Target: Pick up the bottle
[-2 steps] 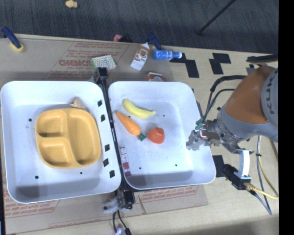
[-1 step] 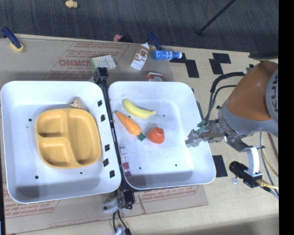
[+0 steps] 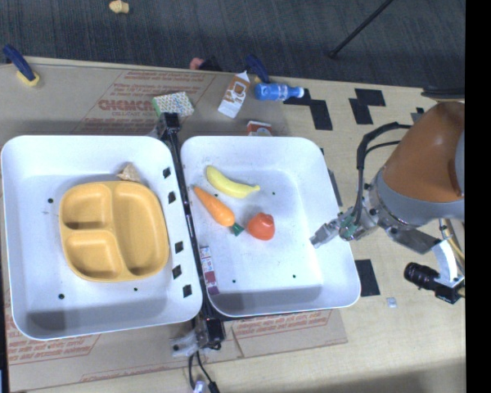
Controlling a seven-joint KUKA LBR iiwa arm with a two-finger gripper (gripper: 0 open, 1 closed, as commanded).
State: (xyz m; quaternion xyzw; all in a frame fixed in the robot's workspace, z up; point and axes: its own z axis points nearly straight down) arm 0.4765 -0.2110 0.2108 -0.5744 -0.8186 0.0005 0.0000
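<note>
Looking down on the bench, we find the gripper at the right rim of the right bin, low on that edge, and from this height we can't make out how it is set, so we won't call it; nothing shows in its grasp; the bottle, blue with a pale cap, isn't in either bin at all; it lies on the cardboard beyond the right bin's far rim, well apart from the gripper, up and somewhat left of it in our view; its long axis runs roughly left to right, cap end toward the right; so the reach we'd expect has to clear the whole bin and go past its far edge, with a grip taken across the body. Inside the right bin sit a banana, a carrot and a tomato, clustered near the middle; the left bin carries a yellow divided plate; a small carton lies just left of the bottle, close enough to crowd that side; black tape marks dot the tan bench to the right; dark carpet lies beyond.
</note>
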